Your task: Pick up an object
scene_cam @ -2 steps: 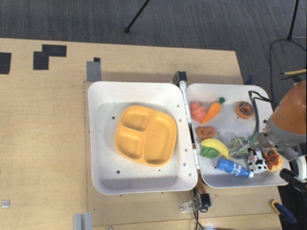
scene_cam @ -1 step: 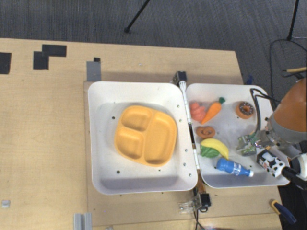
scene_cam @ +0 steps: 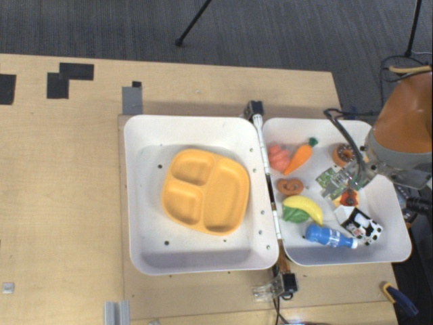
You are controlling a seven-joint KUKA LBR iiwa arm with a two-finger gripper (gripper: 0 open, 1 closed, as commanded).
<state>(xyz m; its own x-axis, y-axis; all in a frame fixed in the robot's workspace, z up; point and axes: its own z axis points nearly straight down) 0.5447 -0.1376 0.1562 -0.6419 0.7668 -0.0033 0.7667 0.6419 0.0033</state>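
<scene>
The right bin [scene_cam: 389, 252] holds several toys. An orange carrot [scene_cam: 301, 156] lies beside a pink piece [scene_cam: 278, 158], with a brown ring [scene_cam: 290, 185] just below them. A yellow banana [scene_cam: 306, 207] rests against a green piece [scene_cam: 293, 214], and a blue bottle [scene_cam: 329, 236] lies next to a black-and-white toy [scene_cam: 362, 227]. My gripper [scene_cam: 353, 176] reaches down from the right, over a green packet [scene_cam: 329, 180] and a red piece [scene_cam: 348, 198]. An orange round toy [scene_cam: 342, 154] sits just behind it, partly hidden by a cable.
The left bin [scene_cam: 145, 249] holds a yellow divided plate [scene_cam: 205, 190]. A metal divider [scene_cam: 265, 171] runs between the bins. The arm's orange band [scene_cam: 406, 117] hangs over the right bin's far right side. Bare wooden bench [scene_cam: 61, 202] stretches to the left.
</scene>
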